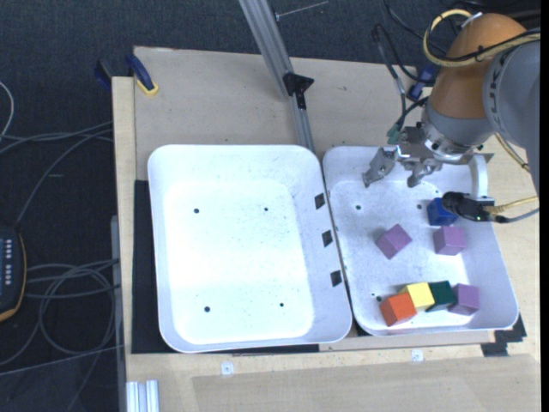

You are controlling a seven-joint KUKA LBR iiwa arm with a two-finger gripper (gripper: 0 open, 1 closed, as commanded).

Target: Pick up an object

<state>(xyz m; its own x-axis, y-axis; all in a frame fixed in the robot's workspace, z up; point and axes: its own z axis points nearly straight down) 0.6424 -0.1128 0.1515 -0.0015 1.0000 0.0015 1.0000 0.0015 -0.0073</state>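
Jaws (396,167) spread and bare, poised over upper part of right bin (356,230).

Nothing picked yet. Below and right of jaws: blue block (440,214), two purple blocks (393,240) (449,240) mid-bin; orange (398,308), yellow (419,296), green (441,293) and purple (467,298) in a row at lower edge. Left: choosing one, descending, closing, lifting.

High slanted overhead of both bins (163,170)

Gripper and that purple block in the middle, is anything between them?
No. In the camera view, just bare speckled bin floor lies between the gripper and the purple block.
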